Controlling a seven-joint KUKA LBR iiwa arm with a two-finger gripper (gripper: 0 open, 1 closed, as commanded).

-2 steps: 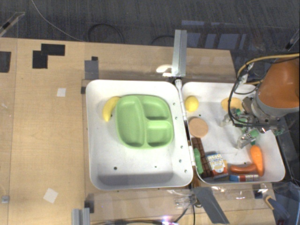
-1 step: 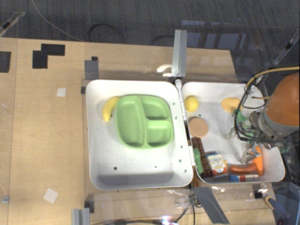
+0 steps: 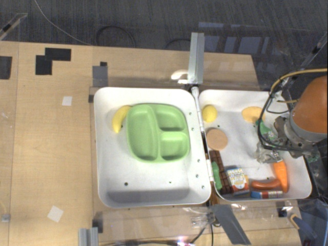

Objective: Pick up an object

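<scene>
— The carrot (image 3: 281,174) lies in the right bin (image 3: 230,111), near its right wall, just under our gripper (image 3: 267,155). Are we closed on it?

— We cannot tell. We should centre over the carrot, clear of the red bottle (image 3: 266,185), before descending.

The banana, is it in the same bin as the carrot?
No, the banana lies in the left bin beside the green tray, while the carrot lies in the right bin.
</scene>
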